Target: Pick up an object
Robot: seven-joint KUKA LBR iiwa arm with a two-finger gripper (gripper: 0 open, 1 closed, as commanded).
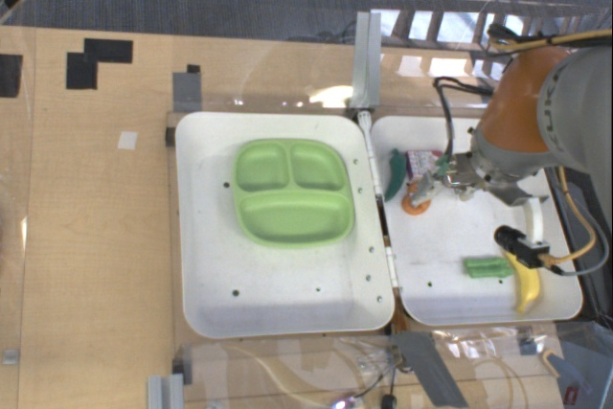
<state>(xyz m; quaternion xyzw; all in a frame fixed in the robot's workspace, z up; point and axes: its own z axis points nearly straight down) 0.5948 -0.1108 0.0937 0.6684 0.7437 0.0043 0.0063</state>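
My gripper (439, 177) hangs low over the upper left part of the right bin (450, 302). It is right beside a purple and white packet (419, 162) and an orange ring (416, 204). A dark green pepper-like piece (396, 173) lies against the bin's left wall. Nearer the front right lie a green block (488, 267) and a yellow banana (525, 288). I see nothing held between the gripper's tips.
The left bin (220, 292) holds a light green divided plate (292, 191). A metal post (365, 62) stands at the back between the two bins. The arm (536, 110) covers the right bin's back right corner.
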